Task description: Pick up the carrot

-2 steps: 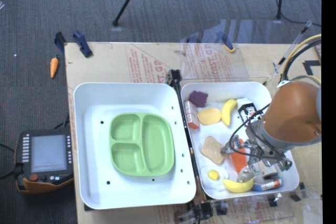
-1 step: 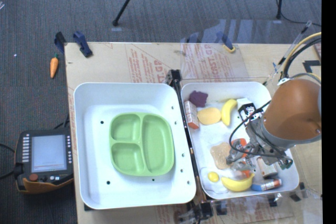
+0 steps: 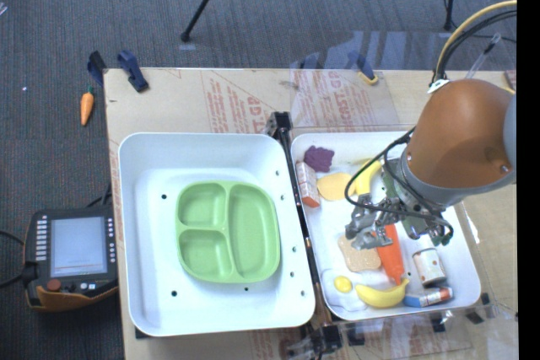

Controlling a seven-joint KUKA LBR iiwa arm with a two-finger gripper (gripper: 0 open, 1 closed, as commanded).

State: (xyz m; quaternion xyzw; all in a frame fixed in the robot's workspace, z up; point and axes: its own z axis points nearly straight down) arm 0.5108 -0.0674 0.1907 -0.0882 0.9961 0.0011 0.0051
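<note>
Orange carrot (image 3: 391, 260) lies beside toast (image 3: 361, 257), banana (image 3: 381, 294) and can (image 3: 428, 266); jaws' (image 3: 369, 233) state unclear.

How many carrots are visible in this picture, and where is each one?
2. One carrot lies in the right bin, under the pincer, beside the toast. A second carrot lies on the floor left of the bench. The arm may hide more.

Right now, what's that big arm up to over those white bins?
The robot arm has reached into the right bin, which holds toy food. Its hand sits low, right beside an orange carrot, over a slice of bread. I can't tell if it has gripped anything. The left bin holds a green divided plate.
</note>
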